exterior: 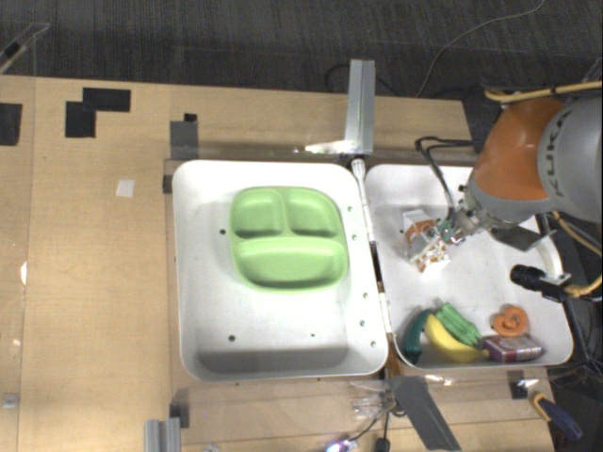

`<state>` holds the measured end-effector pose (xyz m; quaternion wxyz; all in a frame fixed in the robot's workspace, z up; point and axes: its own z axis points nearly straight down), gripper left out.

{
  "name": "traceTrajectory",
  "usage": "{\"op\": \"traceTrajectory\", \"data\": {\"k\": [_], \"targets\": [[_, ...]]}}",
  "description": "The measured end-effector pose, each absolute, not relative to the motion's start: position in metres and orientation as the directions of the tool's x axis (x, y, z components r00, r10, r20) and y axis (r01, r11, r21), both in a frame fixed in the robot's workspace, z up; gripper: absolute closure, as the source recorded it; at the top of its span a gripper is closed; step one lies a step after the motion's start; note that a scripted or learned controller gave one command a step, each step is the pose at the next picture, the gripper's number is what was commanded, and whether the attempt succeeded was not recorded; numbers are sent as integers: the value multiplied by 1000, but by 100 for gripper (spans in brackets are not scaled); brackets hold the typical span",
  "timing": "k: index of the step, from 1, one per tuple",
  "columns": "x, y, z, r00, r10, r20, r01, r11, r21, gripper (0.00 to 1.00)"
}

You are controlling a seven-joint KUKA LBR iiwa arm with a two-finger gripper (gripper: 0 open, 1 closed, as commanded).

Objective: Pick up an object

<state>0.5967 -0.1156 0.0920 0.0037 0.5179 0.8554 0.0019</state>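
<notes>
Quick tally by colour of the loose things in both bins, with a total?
Green: 3, divided tray, dark green piece, ridged green toy
Yellow: 1, banana
Orange: 1, round toy
Purple: 1, packet
White/brown: 1, small packet beside the end effector
Total: 7

The grey arm (pixel 556 158) reaches in from the right, its orange band showing above the wrist. It slants down and leftward, ending in the gripper (pixel 443 236), which hangs low.
</notes>
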Motion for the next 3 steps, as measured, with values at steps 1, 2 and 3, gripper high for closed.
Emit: {"op": "traceTrajectory", "data": {"k": [1,2,3], "targets": [[597,-116,92,-463,886,-4,886,463,7,0],[599,-114,105,-465,885,-7,885,465,14,100],[595,-61,202,-319,948,-2,948,319,6,100]]}}
